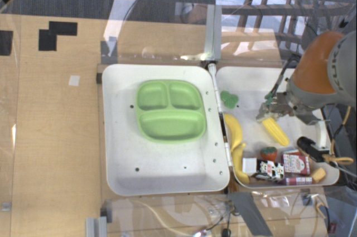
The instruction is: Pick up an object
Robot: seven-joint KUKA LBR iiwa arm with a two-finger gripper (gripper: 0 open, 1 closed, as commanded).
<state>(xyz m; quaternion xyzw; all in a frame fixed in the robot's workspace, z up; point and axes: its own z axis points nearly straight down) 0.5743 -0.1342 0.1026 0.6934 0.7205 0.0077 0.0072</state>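
- Corn cob: yellow, lying flat on the floor of the right bin, near the bin's middle. Long axis runs from 10 o'clock to 4 o'clock.
- Gripper: low inside the right bin, at 11 o'clock of the cob, just over its upper end. Contact with the cob: cannot tell. How wide the gripper stands: cannot tell from this angle. Nothing seen held.
- Arm: enters from 3 o'clock, orange band showing above the wrist.
- Banana: at 9 o'clock of the cob, curved along the bin's 9 o'clock wall and reaching down toward the 7 o'clock corner. Apart from the cob.
- Small green piece: at 12 o'clock of the banana, near the same wall.
- Red fruit with green top: at 6 o'clock of the cob, near it.
- Black-and-white patterned carton: at 6 o'clock of the red fruit, against the bin's 6 o'clock rim.
- Red carton: at 5 o'clock of the cob, beside the patterned carton.
- Tan piece: in the bin's 5 o'clock corner.
- Left bin: holds a green divided plate with three compartments, set slightly toward 12 o'clock of the bin's middle.
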